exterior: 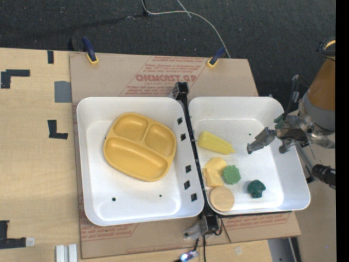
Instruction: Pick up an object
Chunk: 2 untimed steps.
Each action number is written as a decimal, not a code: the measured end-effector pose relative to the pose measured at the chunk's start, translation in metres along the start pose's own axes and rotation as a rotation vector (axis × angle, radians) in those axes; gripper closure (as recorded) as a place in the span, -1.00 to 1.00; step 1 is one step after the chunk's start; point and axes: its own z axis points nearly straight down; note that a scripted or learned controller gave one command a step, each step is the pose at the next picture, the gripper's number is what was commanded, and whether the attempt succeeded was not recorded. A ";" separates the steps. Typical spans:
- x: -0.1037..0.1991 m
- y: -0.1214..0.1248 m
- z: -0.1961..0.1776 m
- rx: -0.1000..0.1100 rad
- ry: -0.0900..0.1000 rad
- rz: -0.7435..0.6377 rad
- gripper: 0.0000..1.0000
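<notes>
Looking down at the bench, we see two shallow white bins side by side. The left white bin [87, 146] has a yellow plastic plate with three sections [140, 145] in it. The right white bin [272, 105] has the small toys.

Our gripper [268, 141] hangs over the right side of the right bin. One dark finger [260, 141] sticks out to the left. We cannot tell if the fingers are wide or narrow, and we see nothing held between them.

The thing we would go for is the yellow corn-shaped toy [216, 143]. It lies in the right bin, left of the gripper and well apart from it. Its long side runs from far left to near right, and its thin tip points to the near right, toward the gripper.

Nearer to us sit a pale yellow block [214, 172], a light green bumpy ball [232, 174], a dark green broccoli-like toy [256, 188] and a round tan disc [222, 198]. The block and the ball touch each other, and the disc is just beside them.

What could go wrong? If we come down along the corn's long side, the fingers may not fit round it and it could slide away. If we go for the crowded pile, we may bump a neighbour and grab nothing. The smooth corn could also slip out on the way up.
</notes>
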 end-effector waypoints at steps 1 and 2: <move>0.000 0.002 -0.005 -0.010 -0.002 -0.003 -1.00; -0.003 -0.006 0.043 -0.005 -0.001 -0.002 -1.00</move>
